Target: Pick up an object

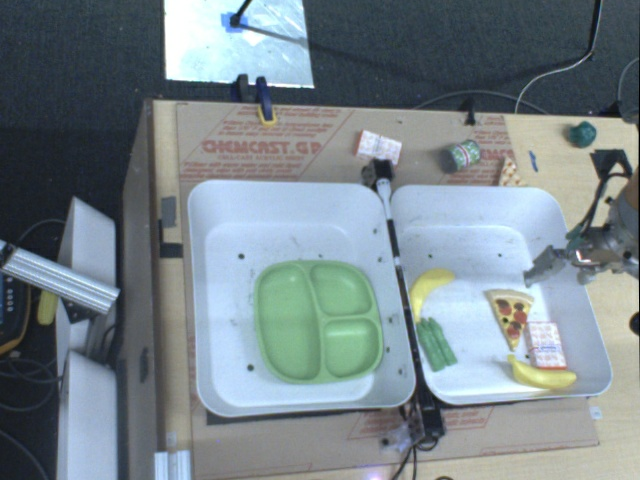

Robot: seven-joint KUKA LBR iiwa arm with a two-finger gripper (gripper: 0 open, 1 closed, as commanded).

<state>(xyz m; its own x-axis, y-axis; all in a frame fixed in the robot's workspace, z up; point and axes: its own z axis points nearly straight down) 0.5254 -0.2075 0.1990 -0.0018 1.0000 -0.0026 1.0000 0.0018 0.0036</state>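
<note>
1. Clearly, the gripper hovered at the right bin's right wall; whether it held anything could not be told.
2. Nearest lay the toy pizza slice, beside a small carton.
3. Judged light, stiff and flat, the slice wanted pinching across its narrow width.

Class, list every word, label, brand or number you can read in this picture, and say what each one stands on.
"CHEMCAST GP", in red print, on the brown sheet under the bins; the smaller lines around it are too blurred to read.
Red and white box in the right bin: print too small to read.
Small packet behind the bins: pattern, unreadable.
Green can: label unreadable.
</note>
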